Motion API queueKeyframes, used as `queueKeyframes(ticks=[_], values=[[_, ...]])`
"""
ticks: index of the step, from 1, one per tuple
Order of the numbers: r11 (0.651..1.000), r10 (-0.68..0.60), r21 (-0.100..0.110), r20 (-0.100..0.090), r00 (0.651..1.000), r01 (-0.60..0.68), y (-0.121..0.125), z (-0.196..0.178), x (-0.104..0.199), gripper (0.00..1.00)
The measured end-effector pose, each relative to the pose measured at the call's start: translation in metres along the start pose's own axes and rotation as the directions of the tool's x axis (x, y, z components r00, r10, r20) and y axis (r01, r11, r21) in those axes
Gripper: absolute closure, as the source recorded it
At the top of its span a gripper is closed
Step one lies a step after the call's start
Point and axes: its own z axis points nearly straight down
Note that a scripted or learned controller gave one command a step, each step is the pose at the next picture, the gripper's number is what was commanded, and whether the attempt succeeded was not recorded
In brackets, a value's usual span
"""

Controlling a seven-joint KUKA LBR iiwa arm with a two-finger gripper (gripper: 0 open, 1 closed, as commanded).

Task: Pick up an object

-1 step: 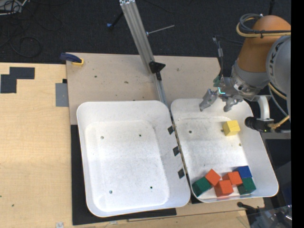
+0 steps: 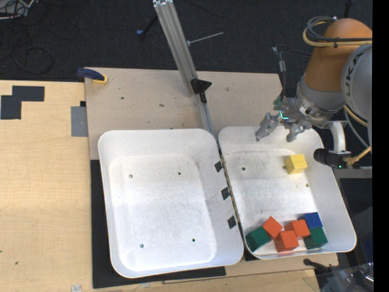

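My gripper (image 2: 280, 131) hangs over the far edge of the right bin (image 2: 267, 181), its two fingers spread apart and open with nothing between them. A yellow cube (image 2: 295, 163) lies in the right bin, a little below and to the right of the fingertips. At the near end of that bin sits a cluster of blocks: a green block (image 2: 258, 238), three orange blocks (image 2: 285, 233), a blue block (image 2: 312, 220) and a dark green block (image 2: 316, 240).
The left bin (image 2: 164, 199) sits beside the right one, with black clips (image 2: 223, 192) along the shared rim. A slanted aluminium rail (image 2: 179, 47) rises behind the bins. A blue and yellow clamp (image 2: 92, 75) sits at the bench's far left corner.
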Motion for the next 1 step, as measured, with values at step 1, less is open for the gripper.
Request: queueKeyframes(ticks=[1], values=[[1.000,0.000,0.004,-0.001,1.000,0.000,0.0086,0.0509,-0.0001,0.00]])
